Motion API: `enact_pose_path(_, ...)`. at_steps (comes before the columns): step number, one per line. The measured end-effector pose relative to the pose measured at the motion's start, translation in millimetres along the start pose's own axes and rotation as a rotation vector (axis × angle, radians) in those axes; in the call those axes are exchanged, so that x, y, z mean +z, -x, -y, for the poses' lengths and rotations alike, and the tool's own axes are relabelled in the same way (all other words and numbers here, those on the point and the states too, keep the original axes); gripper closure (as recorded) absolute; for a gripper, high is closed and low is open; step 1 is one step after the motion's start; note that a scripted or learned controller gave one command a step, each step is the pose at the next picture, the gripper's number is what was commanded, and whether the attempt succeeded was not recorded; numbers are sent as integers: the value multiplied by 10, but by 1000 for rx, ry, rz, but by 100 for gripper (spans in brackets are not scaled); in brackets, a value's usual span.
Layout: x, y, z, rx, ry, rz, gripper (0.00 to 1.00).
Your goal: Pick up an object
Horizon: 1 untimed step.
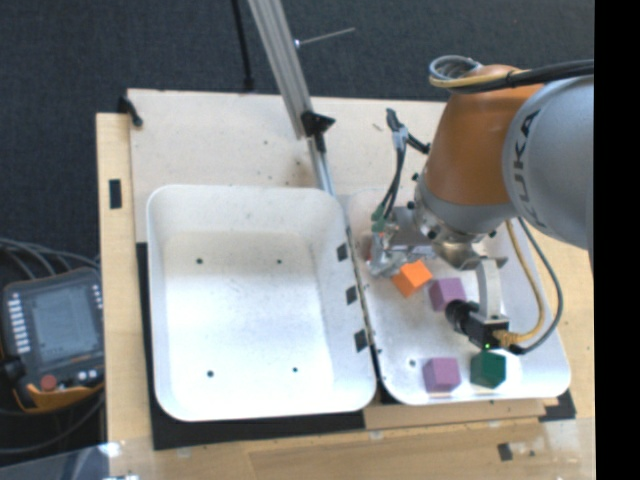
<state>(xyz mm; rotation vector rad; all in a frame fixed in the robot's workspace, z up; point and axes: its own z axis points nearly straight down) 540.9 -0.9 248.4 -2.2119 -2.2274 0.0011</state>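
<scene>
The right bin (530,383) holds several small blocks. An orange block (412,277) lies near the bin's left wall, right beside my gripper (387,256), which hangs low over that side of the bin. The arm's wrist hides most of the gripper. I cannot see the orange block inside the gripper; it looks to be just to the gripper's right. A purple block (446,292) lies a little right of the orange one. A second purple block (440,373) and a green block (488,369) rest near the bin's front edge.
The left bin (250,298) stands beside the right one, their walls meeting close to the gripper. A slanted aluminium post (285,63) rises behind the bins. Cables (530,298) loop from the wrist over the right bin. A teach pendant (55,328) lies off the bench's left.
</scene>
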Motion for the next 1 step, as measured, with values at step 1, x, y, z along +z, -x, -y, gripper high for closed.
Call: enact_pose_path(1,-53,-516,-17,-1,3,-1,100)
